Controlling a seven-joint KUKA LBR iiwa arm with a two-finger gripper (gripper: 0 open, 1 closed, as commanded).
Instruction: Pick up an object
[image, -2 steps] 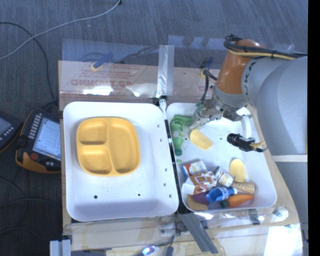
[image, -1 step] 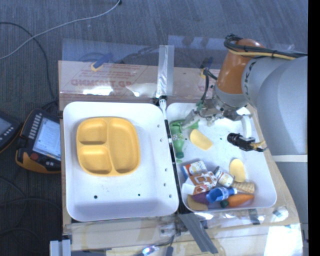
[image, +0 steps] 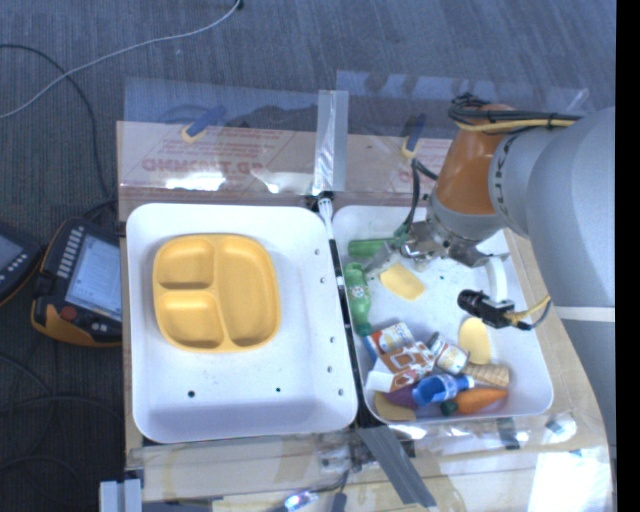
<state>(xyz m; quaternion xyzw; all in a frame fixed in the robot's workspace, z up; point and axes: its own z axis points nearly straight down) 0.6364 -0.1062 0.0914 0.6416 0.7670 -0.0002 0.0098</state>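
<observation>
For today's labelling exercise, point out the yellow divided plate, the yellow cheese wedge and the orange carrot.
yellow divided plate (image: 215, 292): camera view, central ridge between compartments.
yellow cheese wedge (image: 404, 283): camera view, flat top face.
orange carrot (image: 480, 399): camera view, middle of body.

toys (image: 432, 375) crowd right bin (image: 530, 395) front

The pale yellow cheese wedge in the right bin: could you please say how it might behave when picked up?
The cheese wedge looks like light, stiff plastic. Its smooth, sloped faces could slip; lying flat, it shouldn't roll.
</observation>
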